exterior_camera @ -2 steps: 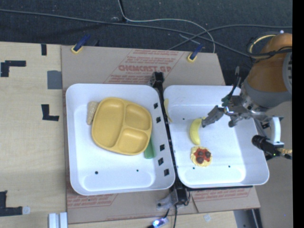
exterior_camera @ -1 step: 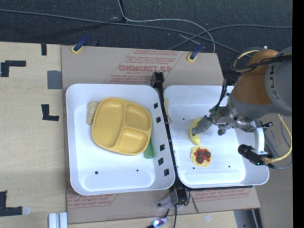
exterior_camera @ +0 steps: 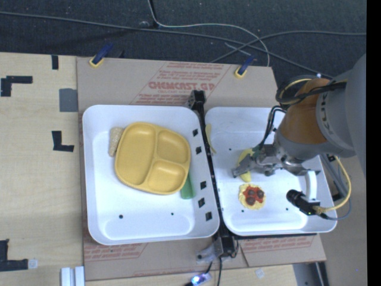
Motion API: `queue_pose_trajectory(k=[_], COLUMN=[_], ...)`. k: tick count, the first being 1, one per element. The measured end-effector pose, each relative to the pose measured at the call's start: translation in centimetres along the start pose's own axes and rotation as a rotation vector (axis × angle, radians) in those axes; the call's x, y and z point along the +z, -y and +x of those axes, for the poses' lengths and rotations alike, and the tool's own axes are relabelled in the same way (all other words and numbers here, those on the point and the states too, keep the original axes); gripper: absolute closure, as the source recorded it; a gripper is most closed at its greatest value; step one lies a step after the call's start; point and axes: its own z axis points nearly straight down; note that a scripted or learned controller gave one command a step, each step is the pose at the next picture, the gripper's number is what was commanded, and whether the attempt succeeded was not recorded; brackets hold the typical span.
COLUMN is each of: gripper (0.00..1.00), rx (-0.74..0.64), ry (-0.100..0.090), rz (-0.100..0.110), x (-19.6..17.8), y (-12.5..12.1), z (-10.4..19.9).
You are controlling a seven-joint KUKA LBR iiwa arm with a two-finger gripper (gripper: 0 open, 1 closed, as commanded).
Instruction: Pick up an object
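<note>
My hand (exterior_camera: 243, 170) low in right white plastic bin (exterior_camera: 271, 222), at small yellow object (exterior_camera: 245, 157) lying mid-bin. Cannot tell how far hand is open, nor whether anything sits in it.

Round yellow toy pizza with red toppings (exterior_camera: 252, 195) just beside, nearer front wall.

Left white bin (exterior_camera: 95, 159): yellow divided plastic plate (exterior_camera: 152, 157) over tan piece (exterior_camera: 114, 140) and green piece (exterior_camera: 187, 187).

To do well: centre over yellow object, descend straight, avoid nudging pizza, close firmly, lift slowly, check grip before clearing bin.
</note>
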Motion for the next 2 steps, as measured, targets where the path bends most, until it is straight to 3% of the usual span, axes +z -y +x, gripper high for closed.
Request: queue_pose_trajectory(k=[1,2], gripper=[1.0,1.0], rx=[-0.002,0.0], ry=[0.0,-0.001], rz=[-0.002,-0.003], x=[-1.3,-5.4], y=[-0.1,0.2], z=[0.0,0.3])
